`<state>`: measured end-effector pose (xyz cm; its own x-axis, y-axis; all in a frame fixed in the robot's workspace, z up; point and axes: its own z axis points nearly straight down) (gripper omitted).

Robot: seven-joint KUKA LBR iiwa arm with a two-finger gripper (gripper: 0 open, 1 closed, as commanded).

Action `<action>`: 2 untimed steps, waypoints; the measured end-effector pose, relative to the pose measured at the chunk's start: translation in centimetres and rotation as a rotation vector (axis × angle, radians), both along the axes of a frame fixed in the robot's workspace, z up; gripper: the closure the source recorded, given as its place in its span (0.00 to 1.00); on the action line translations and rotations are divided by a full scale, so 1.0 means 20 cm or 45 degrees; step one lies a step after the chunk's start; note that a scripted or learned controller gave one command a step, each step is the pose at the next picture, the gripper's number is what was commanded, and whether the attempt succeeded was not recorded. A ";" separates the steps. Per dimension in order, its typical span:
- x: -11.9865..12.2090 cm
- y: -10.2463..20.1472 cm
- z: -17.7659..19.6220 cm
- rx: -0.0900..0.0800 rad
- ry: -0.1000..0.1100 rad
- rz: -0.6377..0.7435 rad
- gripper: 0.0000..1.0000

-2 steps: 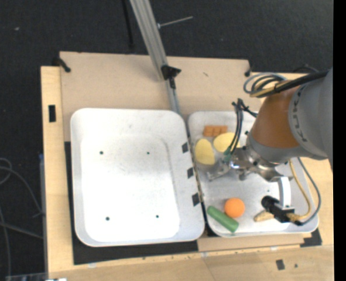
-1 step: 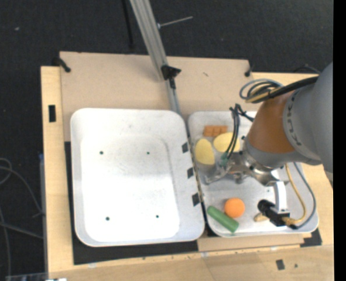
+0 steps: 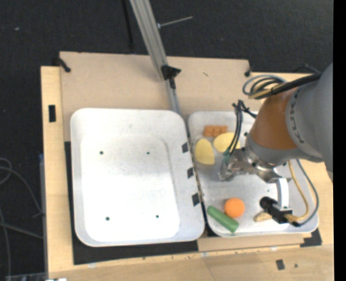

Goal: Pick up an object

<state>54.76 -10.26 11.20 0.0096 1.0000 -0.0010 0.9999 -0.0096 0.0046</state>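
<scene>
Yellow pieces (image 3: 205, 151) just beside the gripper (image 3: 228, 170).

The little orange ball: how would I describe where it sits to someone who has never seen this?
Find the right-hand white bin. Near its front edge lies the orange ball, beside a green cylinder. It is the only round, bright orange thing there; the yellow pieces lie farther back.

Two bins sit side by side on the counter (image 3: 132, 81): left bin (image 3: 132, 174), right bin (image 3: 249, 224). In the right bin, a wafer (image 3: 215, 131) lies at the far edge, two lemons just before it, one (image 3: 204, 151) left of the other (image 3: 224, 141); a ball (image 3: 235, 207) and a cylinder (image 3: 222, 219) lie near the front, the cylinder just left of and before the ball. The hand (image 3: 228, 170) hangs over the bin's middle, right of the lemons and behind the ball.
</scene>
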 end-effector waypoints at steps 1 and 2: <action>0.01 -0.01 0.22 0.000 -0.002 0.010 1.00; -0.03 -0.04 0.49 -0.001 -0.004 0.011 1.00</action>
<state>54.26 -11.04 20.95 0.0011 1.0000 -0.0018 1.0000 -0.0011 0.0074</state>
